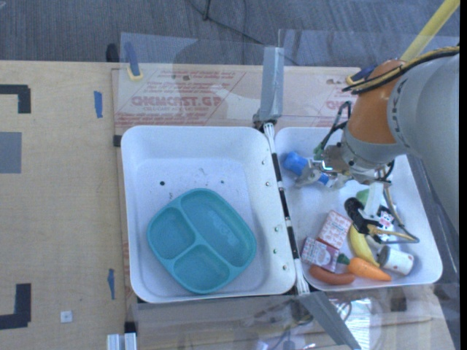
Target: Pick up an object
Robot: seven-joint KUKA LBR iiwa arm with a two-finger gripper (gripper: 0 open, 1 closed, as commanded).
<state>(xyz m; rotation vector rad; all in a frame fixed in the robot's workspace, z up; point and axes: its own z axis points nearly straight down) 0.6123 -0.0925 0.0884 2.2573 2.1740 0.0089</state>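
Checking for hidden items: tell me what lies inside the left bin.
The left bin holds one teal divided tray with three compartments. Dark specks dot the bare floor beside it. Anything under the tray is covered.

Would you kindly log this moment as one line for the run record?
arm: over right bin | end effector: beside blue object | grasp: unconfirmed | left bin: teal divided plate

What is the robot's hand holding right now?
It cannot be told. The gripper is low in the right bin, beside a blue thing, but this view does not show anything between its jaws.
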